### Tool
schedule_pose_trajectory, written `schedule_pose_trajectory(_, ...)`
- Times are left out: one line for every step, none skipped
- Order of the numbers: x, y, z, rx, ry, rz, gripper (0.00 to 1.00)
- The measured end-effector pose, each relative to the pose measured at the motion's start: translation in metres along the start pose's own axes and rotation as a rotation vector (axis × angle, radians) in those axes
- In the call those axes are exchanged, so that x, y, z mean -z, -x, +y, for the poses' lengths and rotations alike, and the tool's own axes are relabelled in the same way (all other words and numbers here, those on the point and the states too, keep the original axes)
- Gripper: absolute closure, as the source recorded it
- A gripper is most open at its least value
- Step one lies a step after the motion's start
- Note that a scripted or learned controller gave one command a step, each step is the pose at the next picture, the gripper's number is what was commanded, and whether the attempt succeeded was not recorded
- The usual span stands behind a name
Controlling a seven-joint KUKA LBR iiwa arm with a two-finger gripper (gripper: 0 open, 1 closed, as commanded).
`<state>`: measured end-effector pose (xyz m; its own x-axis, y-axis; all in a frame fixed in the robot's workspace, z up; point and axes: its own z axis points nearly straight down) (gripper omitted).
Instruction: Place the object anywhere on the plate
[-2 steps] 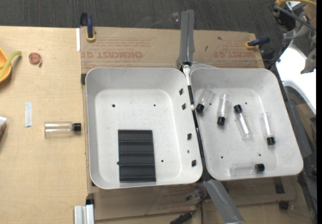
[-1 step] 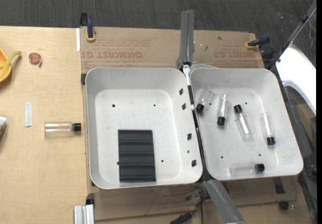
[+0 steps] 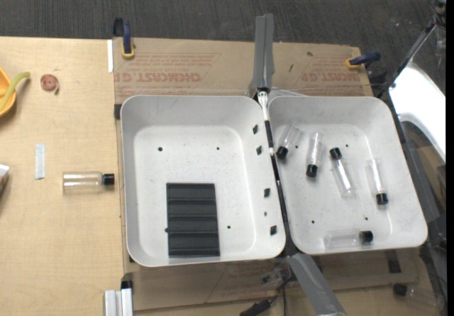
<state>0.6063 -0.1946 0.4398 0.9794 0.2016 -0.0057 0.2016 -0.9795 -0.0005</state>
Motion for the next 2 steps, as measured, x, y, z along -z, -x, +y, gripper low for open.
schedule_pose_trajectory(0.0, -0.055, -0.061, 0.005, 0.001, 0.002, 0.0)
schedule_pose_trajectory(0.0, -0.03, 0.026, -0.002, -0.001, 0.0, 0.0)
